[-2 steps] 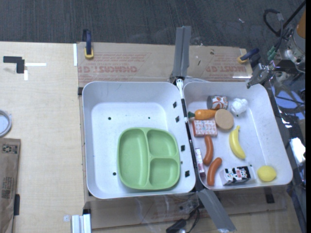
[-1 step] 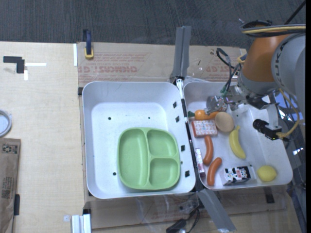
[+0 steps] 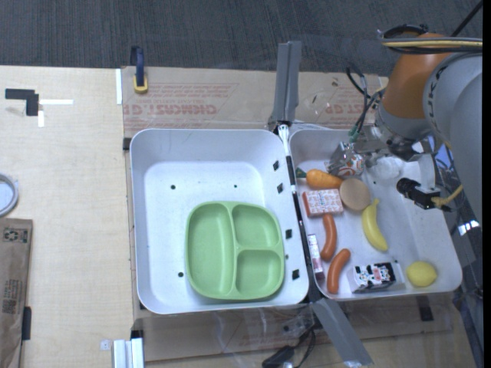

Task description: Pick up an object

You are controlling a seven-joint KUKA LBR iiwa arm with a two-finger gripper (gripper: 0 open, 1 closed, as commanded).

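Holding green plate (image 3: 234,250), left bin (image 3: 153,205), toy foods beside

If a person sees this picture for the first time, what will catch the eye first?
First the green tray, alone in the left bin. Then the grey and orange arm reaching into the right bin, above a crowd of toy food: a carrot, a banana, two sausages and a lemon.
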